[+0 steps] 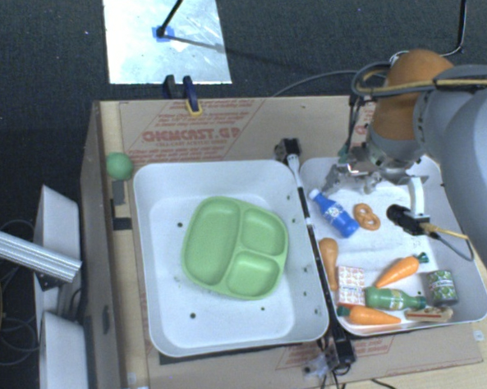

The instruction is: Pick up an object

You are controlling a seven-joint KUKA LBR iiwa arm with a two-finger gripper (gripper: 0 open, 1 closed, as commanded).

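in the right bin [472, 295]: blue bottle [333, 212], pretzel [366, 217], carrots [396, 271], green bottle [392, 299], small can [440, 287]. gripper [359, 173] hovers at the bin's far end, near the blue bottle, holding nothing seen; whether it is open or closed, cannot tell. best to come straight down astride the bottle's narrow width. wrist hides the bin's far corner

Grey arm [461, 123] w/ orange band [402, 98], black cables
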